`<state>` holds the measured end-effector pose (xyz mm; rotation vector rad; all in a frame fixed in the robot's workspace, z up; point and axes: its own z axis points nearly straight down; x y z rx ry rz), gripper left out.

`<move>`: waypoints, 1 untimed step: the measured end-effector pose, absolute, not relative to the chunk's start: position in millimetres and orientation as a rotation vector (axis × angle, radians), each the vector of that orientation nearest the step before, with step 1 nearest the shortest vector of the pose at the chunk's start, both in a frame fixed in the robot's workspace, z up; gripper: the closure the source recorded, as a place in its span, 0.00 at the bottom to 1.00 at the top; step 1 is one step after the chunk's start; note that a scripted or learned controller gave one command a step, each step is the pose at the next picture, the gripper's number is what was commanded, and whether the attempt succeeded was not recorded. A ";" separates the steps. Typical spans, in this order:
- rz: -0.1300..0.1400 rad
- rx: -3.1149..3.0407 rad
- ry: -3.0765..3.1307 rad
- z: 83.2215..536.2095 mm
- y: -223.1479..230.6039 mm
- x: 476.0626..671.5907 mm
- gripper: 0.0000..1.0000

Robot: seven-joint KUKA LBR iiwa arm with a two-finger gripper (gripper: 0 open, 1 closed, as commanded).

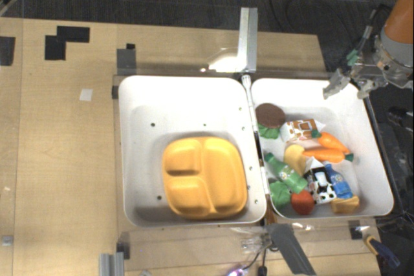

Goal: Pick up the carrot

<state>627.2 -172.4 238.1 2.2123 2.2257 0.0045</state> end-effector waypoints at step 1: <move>0.004 1.974 2.438 185.8 -205.1 575.5 0.00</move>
